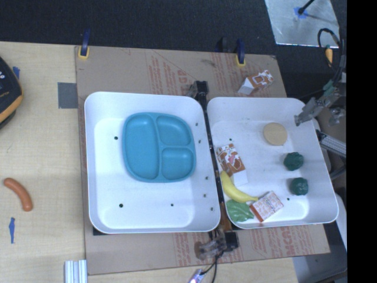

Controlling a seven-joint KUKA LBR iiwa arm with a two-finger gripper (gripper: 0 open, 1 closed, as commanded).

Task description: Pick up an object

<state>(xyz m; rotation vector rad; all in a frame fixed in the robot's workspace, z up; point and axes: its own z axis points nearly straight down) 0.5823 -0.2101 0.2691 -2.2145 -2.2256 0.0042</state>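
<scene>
The right bin point(312, 214) holds a round tan biscuit point(275, 134), two dark green lumps point(293, 161) point(298, 186), a yellow banana point(232, 187), a green leafy piece point(238, 211), a red and white packet point(268, 206) and a brown and white packet point(230, 159). My gripper point(307, 113) hangs at the bin's upper right rim, right of the biscuit and apart from it. Nothing shows in its grasp.
In the left bin point(100, 217) lies a blue divided plate point(159, 147). A small carton point(257, 81) lies on the cardboard behind the right bin. An orange sausage point(19, 194) and a yellow and black device point(7, 93) sit on the bench at far left.
</scene>
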